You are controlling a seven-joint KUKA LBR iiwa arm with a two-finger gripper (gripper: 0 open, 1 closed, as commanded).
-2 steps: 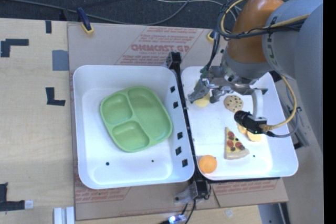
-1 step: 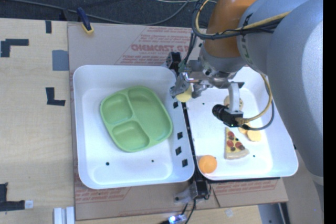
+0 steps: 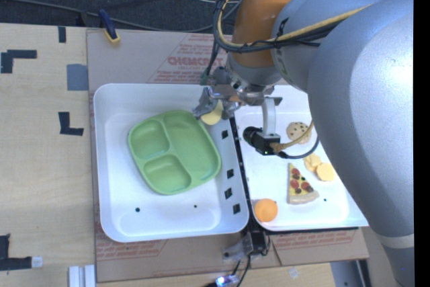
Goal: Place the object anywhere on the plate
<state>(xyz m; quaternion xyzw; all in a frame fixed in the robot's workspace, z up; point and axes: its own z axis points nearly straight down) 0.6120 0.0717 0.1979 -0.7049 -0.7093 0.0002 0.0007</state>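
Note:
A green plate (image 3: 173, 152) with three compartments lies tilted in the left white bin (image 3: 109, 165). My gripper (image 3: 213, 111) hangs over the plate's far right corner, close to the wall between the two bins. A small pale yellow piece (image 3: 211, 117) sits between its fingertips, just above the plate's rim, and the fingers are shut on it. The arm's wrist and orange band cover the bin's back right corner.
The right bin (image 3: 336, 215) holds a cookie (image 3: 296, 130), two yellow pieces (image 3: 318, 168), a toy pizza slice (image 3: 300, 186) and an orange ball (image 3: 266, 210) at its front left. Bare white floor surrounds the plate in the left bin.

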